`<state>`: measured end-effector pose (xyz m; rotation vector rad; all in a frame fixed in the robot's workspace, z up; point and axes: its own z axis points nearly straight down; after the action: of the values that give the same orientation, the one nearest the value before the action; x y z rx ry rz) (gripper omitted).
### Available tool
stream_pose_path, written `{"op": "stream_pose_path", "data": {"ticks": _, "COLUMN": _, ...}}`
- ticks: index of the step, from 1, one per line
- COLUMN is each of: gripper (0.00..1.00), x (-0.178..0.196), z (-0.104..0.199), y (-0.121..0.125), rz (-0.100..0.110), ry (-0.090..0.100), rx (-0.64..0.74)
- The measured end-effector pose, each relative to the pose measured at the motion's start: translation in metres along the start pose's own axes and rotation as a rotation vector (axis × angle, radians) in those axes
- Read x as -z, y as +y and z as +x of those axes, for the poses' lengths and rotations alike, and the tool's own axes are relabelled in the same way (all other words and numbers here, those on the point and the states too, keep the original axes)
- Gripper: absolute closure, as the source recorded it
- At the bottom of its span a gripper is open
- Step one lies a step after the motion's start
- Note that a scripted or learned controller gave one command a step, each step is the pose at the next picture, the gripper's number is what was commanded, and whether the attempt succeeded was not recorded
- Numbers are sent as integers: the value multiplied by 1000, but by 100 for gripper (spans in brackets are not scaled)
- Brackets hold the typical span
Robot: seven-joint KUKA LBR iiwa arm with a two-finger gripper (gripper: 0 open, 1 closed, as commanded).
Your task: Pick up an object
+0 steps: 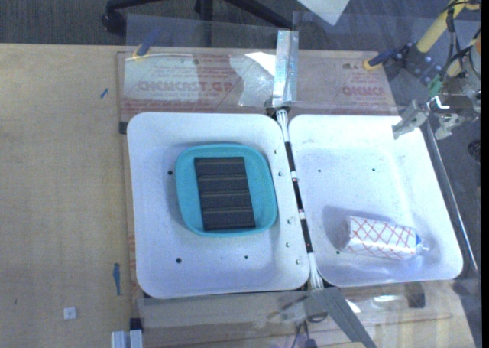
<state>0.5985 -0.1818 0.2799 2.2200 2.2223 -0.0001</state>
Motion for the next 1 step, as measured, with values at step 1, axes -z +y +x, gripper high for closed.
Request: {"op": "stream_pose_path", "data": {"ticks": 1, "gripper": 0, "x": -142, "z": 15, "y": -65, "rz": 0, "ry": 0, "rx": -36}}
